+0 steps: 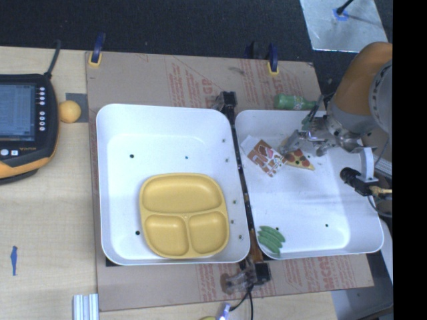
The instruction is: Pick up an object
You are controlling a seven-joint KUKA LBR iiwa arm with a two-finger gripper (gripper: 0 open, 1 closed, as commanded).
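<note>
Brown cardboard (200, 79) covers the bench under your two white bins, with dark floor behind it. Take the scene from biggest to smallest, measured from the gripper (298, 141).

Well away from the gripper, across the divider, sits the left bin (120, 129), and in it the yellow divided plate (185, 215), the largest loose thing you have. The right bin (333, 235) lies directly under the gripper. Farther off than anything else, past the left bin, rests the black and orange control pendant (23, 129), with a small yellow ball (69, 111) next to it.

Closer in, the printed packet (265, 158) lies just beside the gripper, on the side toward the divider. The toy pizza slice (301, 161) lies right below the fingertips, near enough that you cannot tell whether it is touched. The green toy (271, 238) sits well apart from the gripper, at the bin's near rim. Another green thing (291, 102) lies outside the bin, just beyond the gripper on the cardboard.

As for progress, nothing appears lifted: every object looks flat on its surface, so the pick itself seems still ahead of you. The pizza slice or the packet looks the likeliest target.

The arm (363, 79) reaches in from the right, its orange band above the wrist, the wrist bent so the tool points down toward the bin's far half. Whether the gripper is wide or narrow you cannot tell; the metal parts blur together.
</note>
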